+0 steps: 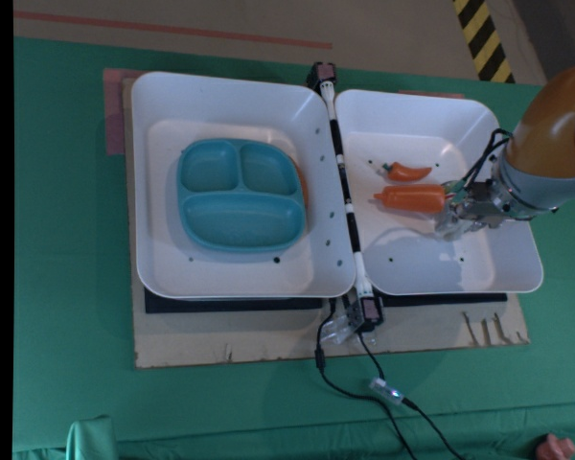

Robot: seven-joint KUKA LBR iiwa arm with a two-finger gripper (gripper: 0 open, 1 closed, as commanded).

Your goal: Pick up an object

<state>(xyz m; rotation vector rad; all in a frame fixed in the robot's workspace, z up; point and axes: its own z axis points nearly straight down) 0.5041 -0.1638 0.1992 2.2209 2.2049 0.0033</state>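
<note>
Two toy vegetables lie in the right bin (517, 276): a small orange-red pepper (407, 172) with a green stem toward the back, and a longer orange carrot (409, 198) just in front of it. My gripper (452, 220) hangs low over the bin at the carrot's right end, close to its green top. From above I cannot make out how the fingers stand or whether they touch the carrot. The arm's orange band and grey wrist cover the bin's right side.
The left bin (153, 257) holds a teal divided plate (240, 195) with three compartments. A black-and-white divider rod (343, 175) runs between the bins. Cables (374, 377) trail over the green cloth in front of the bench.
</note>
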